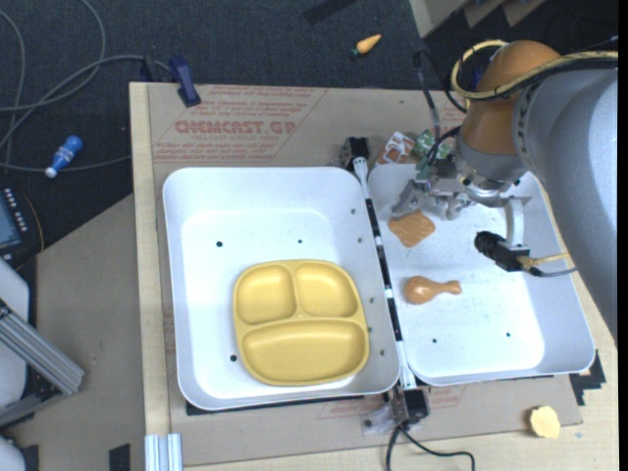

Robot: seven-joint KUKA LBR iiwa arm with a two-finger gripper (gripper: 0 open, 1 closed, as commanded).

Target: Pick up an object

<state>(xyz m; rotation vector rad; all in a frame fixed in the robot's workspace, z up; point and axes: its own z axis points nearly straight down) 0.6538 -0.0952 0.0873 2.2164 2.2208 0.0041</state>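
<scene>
My gripper (428, 207) hangs low over the far left part of the right bin (510, 346), fingers spread open, with nothing between them. A flat brown food piece (412, 229) lies just beneath and in front of it, by the bin's left wall. A tan toy drumstick (430, 289) rests nearer the bin's middle, apart from the gripper. A small white-and-orange object (397, 148) and a green bit (425, 144) sit at the bin's far corner, partly hidden by the wrist.
A yellow divided plate (299, 321) lies in the left bin (196, 214). The arm's grey body (579, 165) covers the right bin's far right side, and a black part with a cable (498, 249) hangs over the bin. A yellow lump (544, 421) lies on the bench's front right.
</scene>
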